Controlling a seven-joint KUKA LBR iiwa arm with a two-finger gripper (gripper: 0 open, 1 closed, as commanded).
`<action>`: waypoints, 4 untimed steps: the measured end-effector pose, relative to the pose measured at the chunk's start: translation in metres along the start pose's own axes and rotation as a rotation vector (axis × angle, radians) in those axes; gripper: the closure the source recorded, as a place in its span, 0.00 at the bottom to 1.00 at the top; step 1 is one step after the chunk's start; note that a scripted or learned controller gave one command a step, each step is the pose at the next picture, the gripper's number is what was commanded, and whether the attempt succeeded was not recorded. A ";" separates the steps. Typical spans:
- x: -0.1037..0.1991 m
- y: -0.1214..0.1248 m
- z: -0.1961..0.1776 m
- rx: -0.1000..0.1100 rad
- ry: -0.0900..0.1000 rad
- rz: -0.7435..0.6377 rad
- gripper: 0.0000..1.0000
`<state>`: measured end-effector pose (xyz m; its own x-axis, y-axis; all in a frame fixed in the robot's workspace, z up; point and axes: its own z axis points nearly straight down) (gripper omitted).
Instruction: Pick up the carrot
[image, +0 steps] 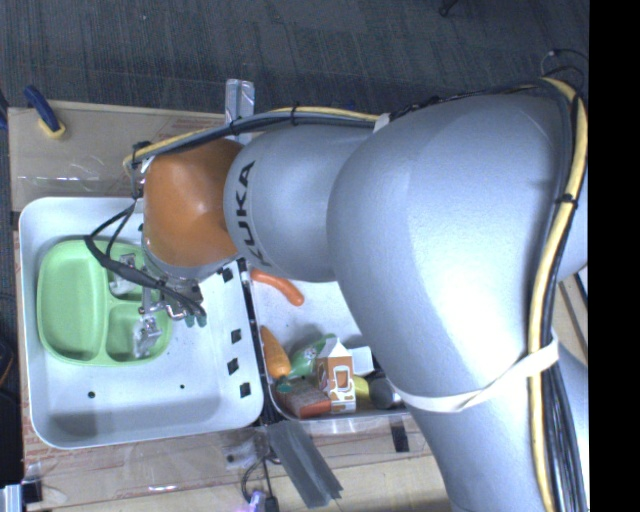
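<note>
We see the fingers (150, 330) hanging over the green tray (70, 300) in the left white bin (120, 410), but they are too small and blurred for us to tell how far apart they stand or whether they grip anything. The carrot (274, 354) lies to the right of the fingers, past the divider, in the right bin (330, 420), beside a cluster of small packages (335, 385). A second orange piece (280, 286) lies above it, near the arm (300, 210).
</note>
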<state>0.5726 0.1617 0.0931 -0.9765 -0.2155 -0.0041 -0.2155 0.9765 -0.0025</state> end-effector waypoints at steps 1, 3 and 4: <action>-0.005 -0.003 -0.012 0.003 -0.018 0.002 1.00; 0.020 0.029 -0.130 -0.002 0.004 0.101 1.00; 0.068 0.018 -0.067 -0.001 0.008 0.316 1.00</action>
<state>0.5016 0.1644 0.1595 -0.9951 0.0987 0.0030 0.0987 0.9951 -0.0017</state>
